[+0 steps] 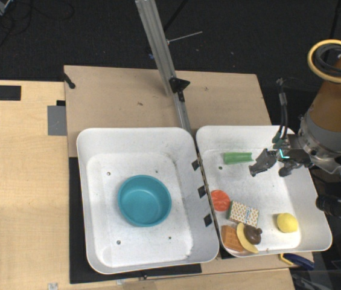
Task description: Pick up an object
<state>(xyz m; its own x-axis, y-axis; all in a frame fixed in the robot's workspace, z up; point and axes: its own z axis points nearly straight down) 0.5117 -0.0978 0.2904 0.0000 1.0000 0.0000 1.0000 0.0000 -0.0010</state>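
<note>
My gripper (273, 165) hangs over the upper right part of the right bin (315, 222), its two dark fingers spread apart with nothing between them, so it is open. A green cylinder-like object (237, 157) lies just left of it. Further down the bin are a red-orange round thing (220, 200), a checkered pad (244, 212), a banana (247, 237) with a small brown item (254, 231) on it, an orange-brown piece (230, 237) and a yellow lemon (287, 223).
The left bin (98, 144) holds a teal bowl (145, 200). A metal rail (161, 47) slants down to the divider between the bins. Bare white floor lies in the right bin around the gripper.
</note>
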